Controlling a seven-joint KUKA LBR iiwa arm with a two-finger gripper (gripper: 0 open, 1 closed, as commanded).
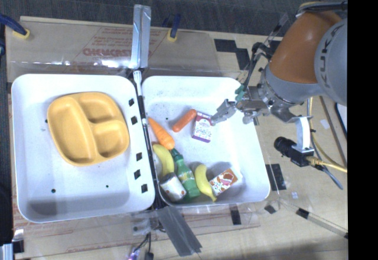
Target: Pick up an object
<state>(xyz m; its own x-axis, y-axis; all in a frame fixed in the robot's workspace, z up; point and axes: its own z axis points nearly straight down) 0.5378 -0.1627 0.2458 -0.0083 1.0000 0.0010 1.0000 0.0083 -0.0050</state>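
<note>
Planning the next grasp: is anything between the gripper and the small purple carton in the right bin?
Nothing visible does. The gripper hangs just right of the purple carton, with bare white bin floor between them. The nearest carrot lies on the carton's far, left side.

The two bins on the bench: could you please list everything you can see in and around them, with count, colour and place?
Bins: two, white, side by side on the bench.
Divided plate: one, yellow, in the left bin.
Carrots: two, orange, near the middle of the right bin; the second lies just to the right of the first.
Small carton: one, purple and white, right of the carrots.
Bananas: two, yellow, in the right bin's lower part; the second lies by the red box.
Bottle: one, green, between the bananas.
Cup: one, pale with a dark inside, lower left corner of the right bin.
Box: one, red and white, lower right.
Gripper: one, grey, over the right bin beside the carton.
</note>
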